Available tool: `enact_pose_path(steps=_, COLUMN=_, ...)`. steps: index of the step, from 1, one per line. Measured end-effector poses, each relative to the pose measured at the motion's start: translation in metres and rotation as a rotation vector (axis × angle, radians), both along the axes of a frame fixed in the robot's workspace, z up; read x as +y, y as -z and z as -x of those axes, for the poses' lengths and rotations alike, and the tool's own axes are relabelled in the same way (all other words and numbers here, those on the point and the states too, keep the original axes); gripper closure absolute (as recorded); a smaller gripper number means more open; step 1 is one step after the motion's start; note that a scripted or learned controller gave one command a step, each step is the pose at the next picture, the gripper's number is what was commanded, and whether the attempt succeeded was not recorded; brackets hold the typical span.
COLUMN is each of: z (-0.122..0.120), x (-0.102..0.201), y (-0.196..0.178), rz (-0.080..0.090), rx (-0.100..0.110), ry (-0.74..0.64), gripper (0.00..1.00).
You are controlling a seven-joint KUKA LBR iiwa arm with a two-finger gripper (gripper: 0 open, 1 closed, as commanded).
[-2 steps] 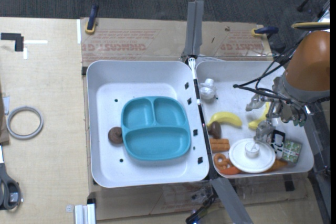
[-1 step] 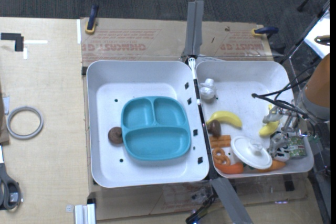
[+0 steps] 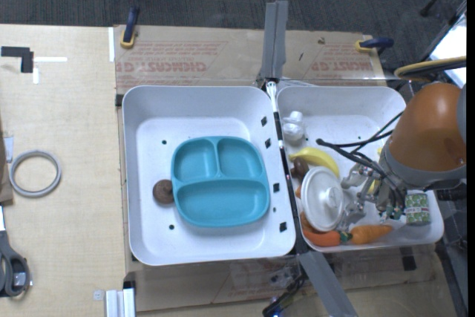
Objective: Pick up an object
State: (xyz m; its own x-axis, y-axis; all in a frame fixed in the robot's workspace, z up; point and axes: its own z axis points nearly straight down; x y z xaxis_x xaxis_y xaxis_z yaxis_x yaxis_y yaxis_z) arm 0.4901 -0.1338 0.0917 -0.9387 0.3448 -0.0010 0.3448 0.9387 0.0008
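My gripper (image 3: 359,195) hangs low in the right bin (image 3: 349,96), just right of a round white dish (image 3: 322,198) that stands tilted on its edge. A carrot (image 3: 369,233) lies right below the gripper, beside an orange piece (image 3: 319,238) at the bin's front wall. A banana (image 3: 318,159) lies behind the dish, with a small brown item (image 3: 299,168) at its left end and a white bottle-like object (image 3: 294,127) further back. A green and white box (image 3: 417,208) sits under the arm's wrist. Nothing shows clearly between the fingers.
The left bin (image 3: 141,159) holds a blue divided plate (image 3: 220,181) and a brown ball (image 3: 162,191) at its left. The orange-banded arm (image 3: 434,130) covers the right bin's right side, with black cables (image 3: 356,148) above the banana. A tape ring (image 3: 34,173) lies on the bench.
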Motion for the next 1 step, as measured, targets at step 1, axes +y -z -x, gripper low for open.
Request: enact_pose_path(steps=1, z=-0.0817, x=0.0332, y=-0.0136, rz=0.003, rx=-0.004, ry=0.109, gripper=0.00)
